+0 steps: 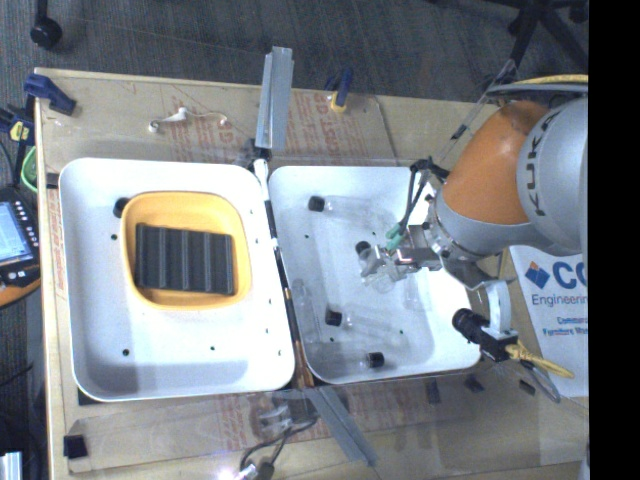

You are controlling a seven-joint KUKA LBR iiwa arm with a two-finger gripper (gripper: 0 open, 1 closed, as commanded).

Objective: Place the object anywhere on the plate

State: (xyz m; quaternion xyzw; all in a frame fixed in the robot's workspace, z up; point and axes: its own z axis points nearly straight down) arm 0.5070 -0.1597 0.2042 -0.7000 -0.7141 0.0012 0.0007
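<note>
Bench w/ two shallow white bins side by side. Left bin (pixel 90 348) carries a yellow plate (pixel 185 248), sitting toward the bin's upper middle, w/ a dark ribbed rectangular block (pixel 185 259) lying on it, roughly centred, inside the plate's rim. Right bin (pixel 300 268) has the gripper (pixel 385 260) low over its middle-right area; arm (pixel 520 183), grey w/ orange band, comes in over the bin's right edge. Can't tell whether the pincer is spread or pressed together – too small and blurred, partly hidden by wrist hardware. Greenish bit visible just above it, at the wrist. Object for the task: can't make out for sure; a clear/pale something may sit at the gripper tip, not distinguishable. Small black items in right bin: one (pixel 316 205) near upper-left corner, one (pixel 333 318) toward lower-left, one (pixel 374 359) near the bottom edge. Metal bar (pixel 272 98) lies on the bench above the gap btwn bins. Blue clamp (pixel 48 92) at bench's upper-left corner.
</note>
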